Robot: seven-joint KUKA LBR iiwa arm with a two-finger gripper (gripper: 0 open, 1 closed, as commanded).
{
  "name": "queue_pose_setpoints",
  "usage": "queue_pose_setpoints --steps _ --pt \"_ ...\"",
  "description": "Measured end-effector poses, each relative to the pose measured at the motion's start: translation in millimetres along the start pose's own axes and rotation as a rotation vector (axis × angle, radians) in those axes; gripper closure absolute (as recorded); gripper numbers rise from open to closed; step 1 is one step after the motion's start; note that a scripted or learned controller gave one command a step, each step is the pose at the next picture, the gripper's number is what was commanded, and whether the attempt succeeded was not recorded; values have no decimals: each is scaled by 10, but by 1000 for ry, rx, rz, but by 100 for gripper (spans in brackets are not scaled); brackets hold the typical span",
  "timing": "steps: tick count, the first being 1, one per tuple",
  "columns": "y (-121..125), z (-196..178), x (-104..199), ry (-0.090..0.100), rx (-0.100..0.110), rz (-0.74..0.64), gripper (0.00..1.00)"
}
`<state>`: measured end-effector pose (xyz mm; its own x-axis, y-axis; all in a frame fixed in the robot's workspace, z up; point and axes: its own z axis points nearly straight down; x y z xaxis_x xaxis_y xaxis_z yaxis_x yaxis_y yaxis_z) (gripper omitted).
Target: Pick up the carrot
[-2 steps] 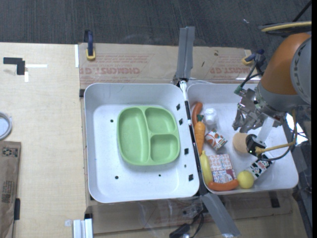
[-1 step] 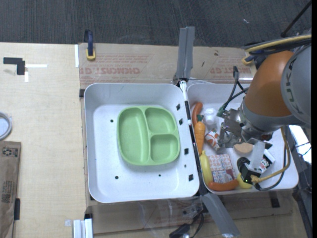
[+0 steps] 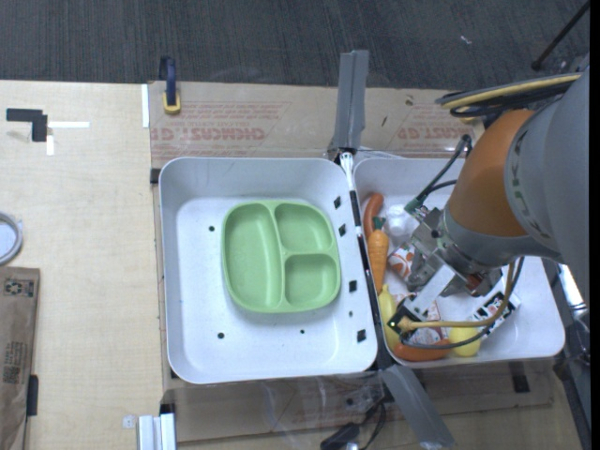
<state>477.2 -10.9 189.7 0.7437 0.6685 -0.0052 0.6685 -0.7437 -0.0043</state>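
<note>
The carrot [image 3: 378, 253] is an orange tapered piece lying lengthwise along the left wall of the right bin [image 3: 548, 340], with a small green bit at its far end. The gripper [image 3: 416, 284] hangs low over the middle of that bin, just to the right of the carrot, at the end of the grey arm with its orange band [image 3: 492, 186]. Nothing can be seen held in it. The arm hides much of the bin's floor.
A red-orange piece [image 3: 372, 204] lies beyond the carrot and a white object [image 3: 398, 221] beside it. A red-and-white item [image 3: 399, 263] sits by the gripper. Yellow and orange pieces [image 3: 441, 349] lie at the near wall. The left bin [image 3: 187, 279] holds a green divided plate [image 3: 279, 255].
</note>
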Motion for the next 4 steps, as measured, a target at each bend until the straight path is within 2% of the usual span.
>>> queue_pose_setpoints --steps 1,2,3,4 --pt "-381 -1 339 -1 -1 305 100" --pt "302 -3 798 -1 -2 391 100" --pt "179 -646 522 -1 -2 -225 100" --pt "-388 -263 343 -2 0 322 100"
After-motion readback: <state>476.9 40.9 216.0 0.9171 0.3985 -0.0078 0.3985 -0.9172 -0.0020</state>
